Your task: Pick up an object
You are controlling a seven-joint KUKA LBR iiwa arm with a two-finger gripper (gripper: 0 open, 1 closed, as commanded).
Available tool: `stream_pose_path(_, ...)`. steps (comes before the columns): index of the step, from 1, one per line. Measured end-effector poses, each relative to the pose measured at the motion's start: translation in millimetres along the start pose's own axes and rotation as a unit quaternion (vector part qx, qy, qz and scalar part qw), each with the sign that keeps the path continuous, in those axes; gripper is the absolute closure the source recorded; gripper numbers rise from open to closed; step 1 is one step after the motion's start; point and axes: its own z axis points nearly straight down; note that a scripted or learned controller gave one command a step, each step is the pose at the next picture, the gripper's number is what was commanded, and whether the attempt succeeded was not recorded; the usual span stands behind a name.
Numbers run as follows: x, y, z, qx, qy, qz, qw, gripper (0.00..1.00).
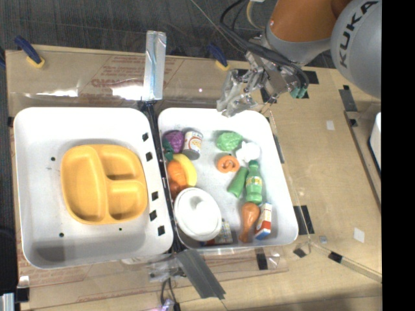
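Big grey arm (pixel 337 24) w/ the orange band up at the bench's (pixel 324 173) far right corner, "KUKA" readable on its casing. Left bin (pixel 26 173) carries a yellow divided tray (pixel 104 181), sitting about mid-bin. Right bin (pixel 275 173) is the busy one, packed w/ toy food. Gripper (pixel 237 99) hangs just over that bin's far rim, near its far left corner; can't tell how its tips stand, too much metal clutter there, and nothing seen pinched. Contents, big to small: white lidded pot (pixel 196 212) at the near left corner, round, smooth, prob slippery and too wide to span. Green bottle (pixel 254 181) towards the right wall, label there but too small to read; stiff plastic, light, take it across the body. Beside it a green pepper-ish piece (pixel 237 182), then an orange carrot shape (pixel 249 218) and a small carton (pixel 264 220) at the near right corner, print unreadable. Green leafy lump (pixel 228 140) near the far rim looks the closest pick to me: light, hard, bumpy, so grip across its narrow side. Banana (pixel 188 168) and orange piece (pixel 175 177) along the left wall, purple grapes (pixel 173 140) and a small can (pixel 192 141) at the far left. Orange ring (pixel 226 164) and white bit (pixel 248 152) mid-bin, both tiny, fiddly. Faint red print on the bench behind the bins, not legible.
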Motion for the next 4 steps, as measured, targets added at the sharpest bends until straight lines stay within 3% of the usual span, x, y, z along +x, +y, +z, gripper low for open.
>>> stream_pose_path(2, -3.3, 1.2, -24.5, 0.003, -0.005, -0.003, 1.0000, 1.00)
stream_pose_path(3, -1.5, 3.7, 19.9, 0.000, 0.000, -0.087, 0.9962, 1.00)
stream_pose_path(4, -3.5, 4.7, 6.9, 0.002, -0.003, -0.089, 0.9961, 1.00)
